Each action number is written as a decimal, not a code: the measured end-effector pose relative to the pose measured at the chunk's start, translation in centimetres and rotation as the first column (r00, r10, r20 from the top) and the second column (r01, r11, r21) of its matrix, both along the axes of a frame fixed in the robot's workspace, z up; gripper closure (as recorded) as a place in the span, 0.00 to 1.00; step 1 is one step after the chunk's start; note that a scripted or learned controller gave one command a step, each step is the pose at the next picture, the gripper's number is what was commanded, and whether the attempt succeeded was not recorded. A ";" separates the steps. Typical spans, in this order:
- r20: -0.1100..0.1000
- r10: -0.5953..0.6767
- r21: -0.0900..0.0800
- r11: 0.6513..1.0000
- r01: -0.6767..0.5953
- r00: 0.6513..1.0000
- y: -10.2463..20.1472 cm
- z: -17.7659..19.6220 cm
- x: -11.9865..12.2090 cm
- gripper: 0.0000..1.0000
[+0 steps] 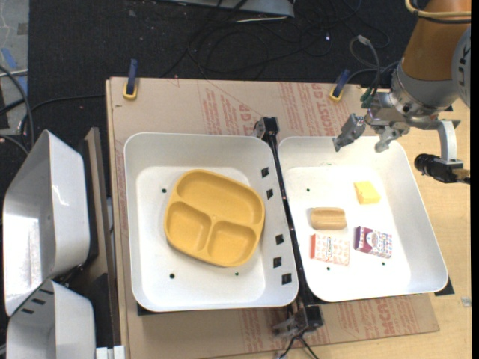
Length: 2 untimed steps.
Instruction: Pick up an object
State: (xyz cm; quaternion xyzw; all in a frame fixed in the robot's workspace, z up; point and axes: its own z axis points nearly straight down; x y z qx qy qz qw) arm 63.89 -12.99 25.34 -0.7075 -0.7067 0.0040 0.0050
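A bench seen from above at a slant, bearing two shallow white bins side by side. The left bin (pixel 142 200) holds one thing: a yellow divided plate (pixel 213 217) with three compartments, lying flat near the bin's middle and turned slightly askew.

The right bin (pixel 419 223) holds four small things, loosely clustered toward its centre. Picture that bin as a clock face. A yellow block (pixel 367 193) sits near the middle, a little toward one o'clock. A tan bread roll (pixel 328 218) lies at about nine o'clock from the centre. Just below the roll, around seven o'clock, is a flat red and white packet (pixel 330 249). Beside the packet, near five o'clock, is a small purple and white carton (pixel 373 241). The four lie close but appear separate, so any could be taken alone.

The grey arm with its orange band enters from the upper right. Its gripper (pixel 369 134) hangs over the right bin's far rim at twelve o'clock, fingers spread apart with nothing between them, and no item lies beneath it. It seems poised above the bin before choosing a target. The yellow block is nearest, and probably the easiest first pick.
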 end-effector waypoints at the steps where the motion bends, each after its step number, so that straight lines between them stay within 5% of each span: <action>1: 0.013 0.002 -0.002 1.000 -0.002 1.000 0.0 0.8 0.2 0.00; 2: 0.008 -0.001 -0.001 1.000 0.001 1.000 -0.3 -3.9 -0.6 0.00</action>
